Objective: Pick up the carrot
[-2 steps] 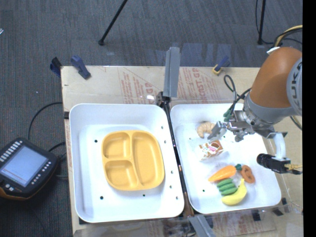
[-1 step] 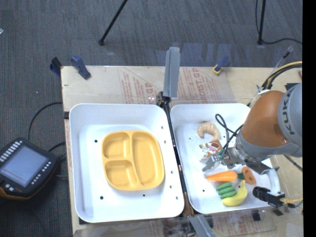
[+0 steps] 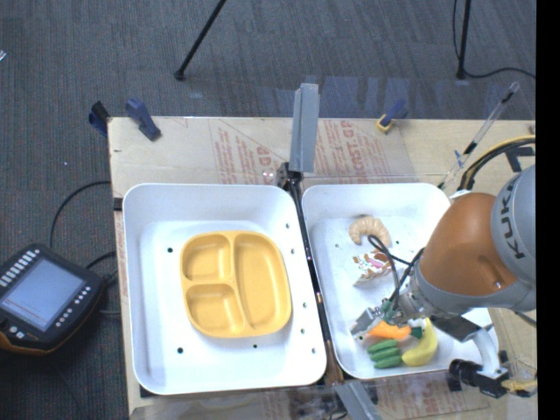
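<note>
While the gripper [image 3: 382, 315] sits low in the right bin [image 3: 328, 201], we see the carrot [image 3: 389, 331] touching its tip, beside the green pods [image 3: 383, 353] and banana [image 3: 423, 346]; whether it grips anything, we cannot tell.

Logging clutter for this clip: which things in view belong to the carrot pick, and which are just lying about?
Part of the job:
- carrot, in the right bin
- gripper, low over the carrot

Just lying about:
- green pea pods
- banana
- shrimp
- small brown and white toy
- yellow divided plate in the left bin
</note>
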{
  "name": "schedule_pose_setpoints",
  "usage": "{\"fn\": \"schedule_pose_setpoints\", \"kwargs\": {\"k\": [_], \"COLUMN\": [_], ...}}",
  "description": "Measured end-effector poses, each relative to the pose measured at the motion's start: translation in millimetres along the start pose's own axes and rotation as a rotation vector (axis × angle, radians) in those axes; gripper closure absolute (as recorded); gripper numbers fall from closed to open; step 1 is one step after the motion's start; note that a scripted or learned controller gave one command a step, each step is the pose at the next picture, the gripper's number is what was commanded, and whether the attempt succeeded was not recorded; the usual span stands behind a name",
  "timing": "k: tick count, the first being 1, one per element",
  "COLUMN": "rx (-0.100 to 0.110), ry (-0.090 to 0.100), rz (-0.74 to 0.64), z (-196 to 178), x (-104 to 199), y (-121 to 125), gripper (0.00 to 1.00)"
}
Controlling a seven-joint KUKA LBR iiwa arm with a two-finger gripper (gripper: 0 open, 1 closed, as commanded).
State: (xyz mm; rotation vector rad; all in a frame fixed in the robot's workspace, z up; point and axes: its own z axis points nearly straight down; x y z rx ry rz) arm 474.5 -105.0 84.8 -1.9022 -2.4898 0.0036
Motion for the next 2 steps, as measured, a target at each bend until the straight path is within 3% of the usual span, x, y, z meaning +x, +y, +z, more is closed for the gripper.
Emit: {"fn": "schedule_pose_setpoints", "kwargs": {"k": [1, 2], "rx": [0.002, -0.009], "ry": [0.003, -0.005], "rz": [0.006, -0.178], "z": [-8, -103], "x": [-1, 55], "y": [-1, 46], "gripper": [1.0, 1.0]}}
